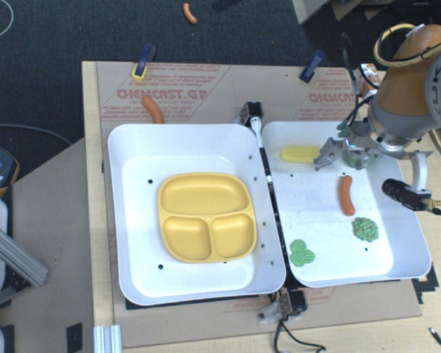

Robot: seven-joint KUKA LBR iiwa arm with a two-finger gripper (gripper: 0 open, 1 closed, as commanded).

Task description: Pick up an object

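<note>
My gripper (343, 156) hangs over the back of the right bin (408, 259), its grey fingers spread open with nothing between them. A yellow corn piece (300, 154) lies just left of it near the bin's back wall. A red-orange sausage (346, 195) lies a little in front of the gripper. Farther forward sit a green broccoli floret (365, 229) and a green leafy piece (301, 253).
The left bin (128, 197) holds a yellow divided plate (206, 217). An orange sausage (153, 109) lies on the cardboard behind the left bin, and another (189, 13) on the dark floor. Blue clamps (142, 63) (312, 66) grip the board's back edge.
</note>
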